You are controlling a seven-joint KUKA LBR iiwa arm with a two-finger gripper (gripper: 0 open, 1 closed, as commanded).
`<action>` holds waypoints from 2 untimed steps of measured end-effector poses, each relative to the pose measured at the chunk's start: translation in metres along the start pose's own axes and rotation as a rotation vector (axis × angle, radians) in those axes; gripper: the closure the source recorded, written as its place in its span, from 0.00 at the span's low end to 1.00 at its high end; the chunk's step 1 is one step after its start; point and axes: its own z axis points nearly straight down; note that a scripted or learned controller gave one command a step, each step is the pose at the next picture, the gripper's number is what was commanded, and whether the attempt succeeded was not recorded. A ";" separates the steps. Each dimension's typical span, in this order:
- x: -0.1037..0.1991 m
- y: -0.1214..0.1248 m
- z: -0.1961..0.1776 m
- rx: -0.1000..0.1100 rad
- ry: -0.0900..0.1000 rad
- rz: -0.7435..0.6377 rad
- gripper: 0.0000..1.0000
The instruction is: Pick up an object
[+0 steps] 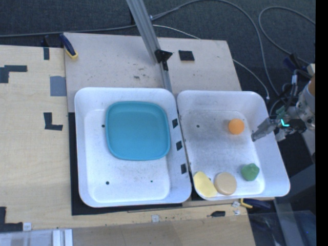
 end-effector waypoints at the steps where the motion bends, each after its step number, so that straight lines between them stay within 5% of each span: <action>1: 0.000 0.000 0.000 0.000 0.000 0.000 0.00; 2: 0.005 -0.002 0.043 0.003 0.001 0.000 0.00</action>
